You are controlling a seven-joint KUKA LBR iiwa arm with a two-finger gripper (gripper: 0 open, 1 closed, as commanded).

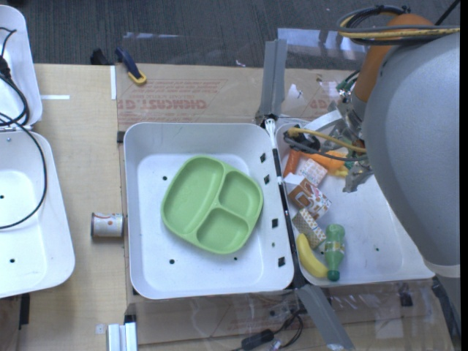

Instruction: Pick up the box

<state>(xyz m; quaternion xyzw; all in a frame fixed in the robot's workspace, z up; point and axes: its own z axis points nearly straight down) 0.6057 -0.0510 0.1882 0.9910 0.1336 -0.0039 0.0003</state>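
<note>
A green divided plate (213,205) is seen lying in the left white bin (139,196). In the right bin (380,251), a banana (311,258) and a green bottle (334,251) are found touching. A small can (107,225) is laid on the counter (80,108).

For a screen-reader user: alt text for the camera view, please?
A grey robot arm reaches from the right over the right white bin, which holds small boxes, a banana and a green bottle. The left bin holds a green divided plate.
</note>
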